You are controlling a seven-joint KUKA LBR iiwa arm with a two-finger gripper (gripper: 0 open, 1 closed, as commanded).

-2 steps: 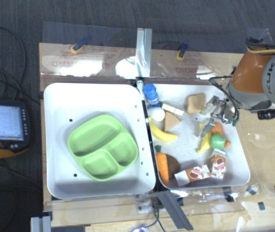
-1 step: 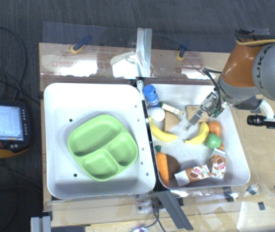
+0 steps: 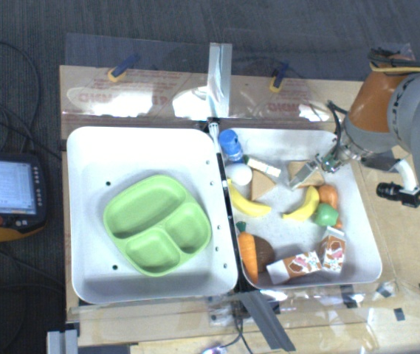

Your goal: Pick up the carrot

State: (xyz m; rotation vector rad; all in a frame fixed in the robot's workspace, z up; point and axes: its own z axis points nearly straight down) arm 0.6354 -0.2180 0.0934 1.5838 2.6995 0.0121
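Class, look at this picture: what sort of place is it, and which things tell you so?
Probably a robotics lab: a robot arm reaches over two white bins, a handheld control pendant lies beside the bench, and toy food such as a carrot fills one bin.

Glossy white plastic bins [image 3: 91,198], a smooth matt green plastic plate [image 3: 158,223], and a matt orange carrot [image 3: 248,251].

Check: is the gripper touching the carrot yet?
Apart. The camera view shows the gripper over the right bin's upper part, and the carrot at its lower left corner, with two bananas lying between them.
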